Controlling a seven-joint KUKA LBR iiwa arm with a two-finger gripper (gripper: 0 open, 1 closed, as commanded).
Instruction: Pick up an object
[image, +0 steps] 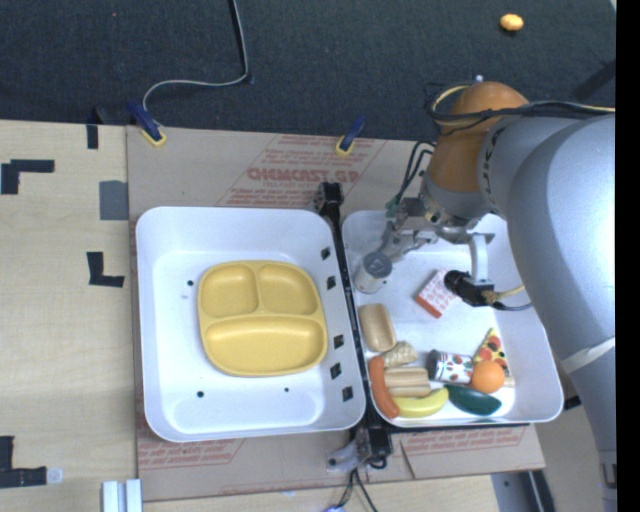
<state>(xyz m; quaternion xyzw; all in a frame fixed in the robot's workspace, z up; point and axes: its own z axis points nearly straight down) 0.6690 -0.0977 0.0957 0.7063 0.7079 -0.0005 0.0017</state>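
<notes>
Main risk: my gripper (380, 262) sits at the right bin's (548, 385) upper left corner, near the wall dividing it from the left bin (160, 330). Dropping here could clip the rim or close on bare floor. Can't tell how far open I am, and nothing visibly held.

Nearest pick is the bread piece (376, 326), at about 6 o'clock from my tip, near but apart. The red-and-white packet (433, 296) lies at roughly 4 o'clock. The banana (424, 404), orange (488, 377) and other food crowd the bin's lower end, touching, so grabbing there likely nudges neighbours. The yellow tray (263, 318) is in the left bin.
</notes>
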